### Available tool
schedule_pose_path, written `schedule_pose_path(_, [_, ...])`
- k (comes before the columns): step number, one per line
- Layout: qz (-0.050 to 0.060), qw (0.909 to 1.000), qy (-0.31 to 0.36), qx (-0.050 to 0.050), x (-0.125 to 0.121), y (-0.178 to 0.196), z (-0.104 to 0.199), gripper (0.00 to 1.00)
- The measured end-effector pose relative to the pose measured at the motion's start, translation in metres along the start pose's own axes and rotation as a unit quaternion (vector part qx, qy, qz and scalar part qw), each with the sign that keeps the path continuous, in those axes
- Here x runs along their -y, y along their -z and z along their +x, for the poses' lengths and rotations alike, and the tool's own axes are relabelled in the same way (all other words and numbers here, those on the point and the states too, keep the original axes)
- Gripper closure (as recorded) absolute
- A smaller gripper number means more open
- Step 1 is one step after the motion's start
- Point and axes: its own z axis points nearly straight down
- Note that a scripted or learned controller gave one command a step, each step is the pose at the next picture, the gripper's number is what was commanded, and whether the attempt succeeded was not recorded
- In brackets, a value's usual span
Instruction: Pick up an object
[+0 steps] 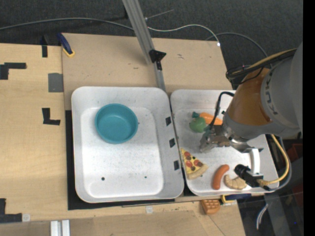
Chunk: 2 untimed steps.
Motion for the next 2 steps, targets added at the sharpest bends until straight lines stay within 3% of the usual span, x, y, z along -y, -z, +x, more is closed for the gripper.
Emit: schedule_pose_path(2, [-0.005,1.0000,0.000,0.002,-0.005,0.119,0.003,1.00])
